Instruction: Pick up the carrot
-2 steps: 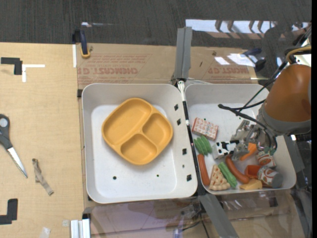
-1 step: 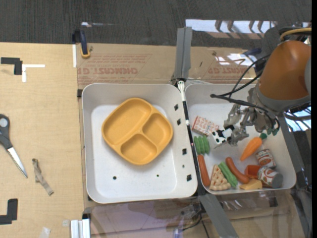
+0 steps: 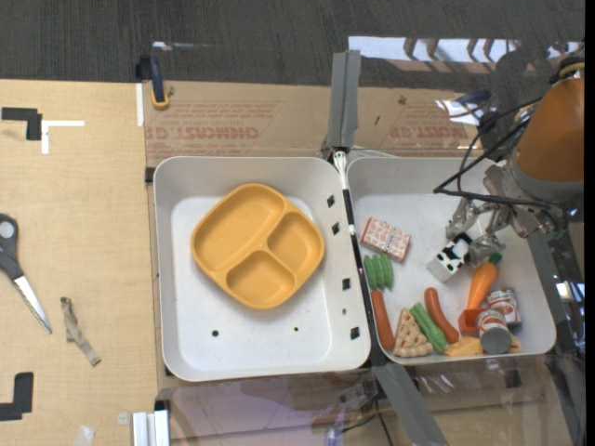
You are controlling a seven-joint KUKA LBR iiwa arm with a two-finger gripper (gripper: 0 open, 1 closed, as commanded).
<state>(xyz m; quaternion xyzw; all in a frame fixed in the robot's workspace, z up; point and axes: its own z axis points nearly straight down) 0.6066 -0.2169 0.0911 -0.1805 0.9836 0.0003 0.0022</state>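
The carrot point(image 3: 479, 284) is seen in the right-hand bin point(image 3: 409, 177), near that bin's right wall and about midway between its far and near edges, lying at a slant with the orange root pointing toward the near edge and a small green tuft at the far end. It is judged to be a toy of moulded plastic: light, stiff, smooth and somewhat slippery, unlikely to be damaged by a firm squeeze; a hold across the thick upper part of the root, just below the tuft, is judged the most secure, since the tapered tip could slide out. The gripper point(image 3: 477, 229) is shown directly above the tuft, beside a black-and-white carton point(image 3: 448, 258) lying just to the carrot's left; whether its fingers are spread or closed cannot be told, and nothing can be made out in its hold. Room is tight: a red-and-white can point(image 3: 502, 309) lies touching or nearly touching the carrot's right side, and a sausage point(image 3: 441, 312) lies near its lower left, among other toy foods crowded along the near edge. The bin floor is white, flat and hard, so a bumped toy is judged likely to skid. A yellow divided plate point(image 3: 257, 245) rests in the middle of the left-hand bin point(image 3: 186, 342), well apart.
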